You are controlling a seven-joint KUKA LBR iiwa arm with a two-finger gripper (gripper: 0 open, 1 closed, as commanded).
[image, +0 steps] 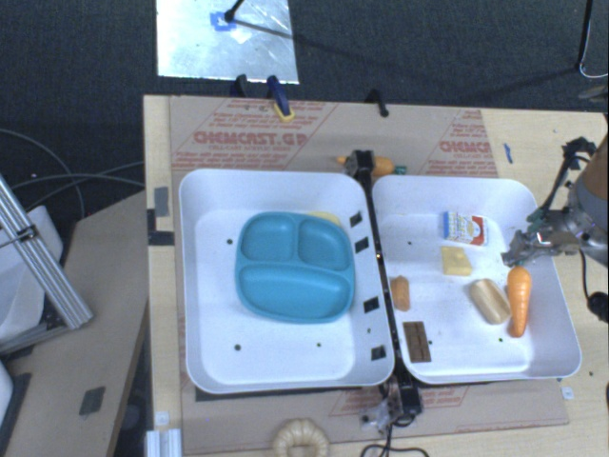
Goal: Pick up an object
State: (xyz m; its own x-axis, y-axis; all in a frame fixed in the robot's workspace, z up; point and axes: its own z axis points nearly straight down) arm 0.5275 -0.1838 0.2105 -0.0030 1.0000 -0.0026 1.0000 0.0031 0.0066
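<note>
Your end effector hung at the right bin's right edge, just above the carrot; you couldn't tell its state. The carrot lay beside a bread roll.

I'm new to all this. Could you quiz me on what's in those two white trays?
1. True or false: the blue plate lies in the left bin.
2. Which item lies nearest the claw: A carrot, B brown block, C milk carton?
3. What colour is the cheese wedge?

Key: 1 true. 2 A. 3 pale yellow.
</note>
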